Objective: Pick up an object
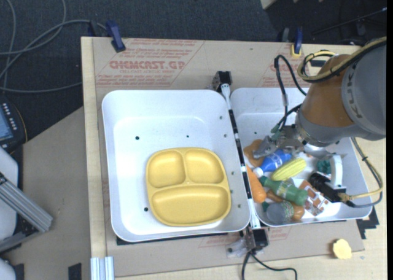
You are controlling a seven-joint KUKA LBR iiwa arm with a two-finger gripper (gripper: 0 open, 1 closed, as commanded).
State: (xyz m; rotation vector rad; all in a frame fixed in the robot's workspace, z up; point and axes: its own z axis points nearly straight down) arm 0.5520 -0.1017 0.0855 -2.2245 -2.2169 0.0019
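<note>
Several small toys are lying heaped in the right bin, and any one of them could serve as the object to pick: a yellow corn cob is sitting near the middle of the heap, a blue bottle is lying just left of the corn cob, a carrot is resting further left of it against the bin wall, and a green piece is lying just below the corn cob. Nothing is being lifted clear of the heap yet, so judging by this the pick is only at the reaching stage, with the grasp and the lift remaining to be done. The jaws are hanging just above and left of the corn cob, down among the toys; whether they are spread or pressed together I cannot tell. Well left of the corn cob, a yellow divided plate is lying in the left bin on the tabletop.
</note>
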